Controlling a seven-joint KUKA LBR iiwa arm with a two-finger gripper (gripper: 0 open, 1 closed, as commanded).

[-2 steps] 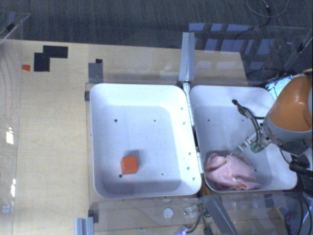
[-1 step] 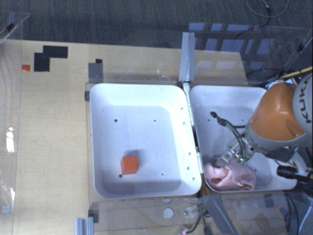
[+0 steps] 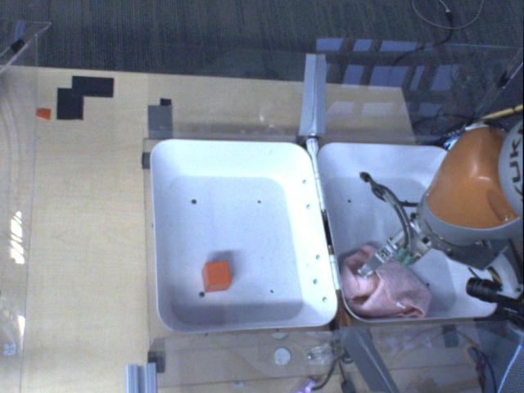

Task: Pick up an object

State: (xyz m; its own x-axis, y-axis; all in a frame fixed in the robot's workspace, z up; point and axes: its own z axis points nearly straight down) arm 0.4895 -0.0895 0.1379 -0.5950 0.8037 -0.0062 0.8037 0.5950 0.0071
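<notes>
We see the claw (image 3: 385,262) low in the right bin (image 3: 360,170), touching the upper edge of the pink cloth (image 3: 386,289), which spreads just below it. We cannot tell its state. The orange block (image 3: 217,276) lies well apart to its left, in the other bin (image 3: 246,170).

Even, soft overhead light; slightly grainy picture

The two white bins (image 3: 237,236) are bright but not blown out, with faint shadows along their inner walls. A pale glare streaks the wooden bench (image 3: 16,236) at far left. Detail is soft throughout, edges mildly blurred.
</notes>
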